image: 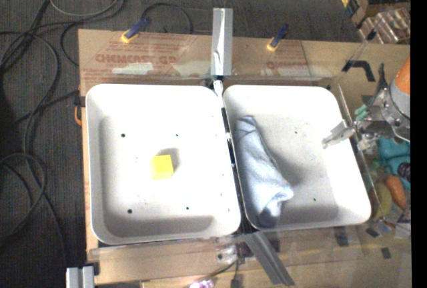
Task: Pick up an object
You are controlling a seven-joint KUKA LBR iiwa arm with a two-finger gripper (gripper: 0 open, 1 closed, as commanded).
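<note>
Camera view, from above and at a slant, showed two shallow white bins side by side on the bench: the left bin and the right bin. One yellow block lay alone near the middle of the left bin's floor. One pale blue-white cloth lay crumpled along the left wall of the right bin, running from its middle toward the front edge. The arm entered at the right edge, and its single gripper sat over the right side of the right bin, well apart from the cloth. Whether the pincer was released or clenched could not be told; nothing showed in its grasp. Two clamps with blue handles sat at the bench's far edge.
</note>
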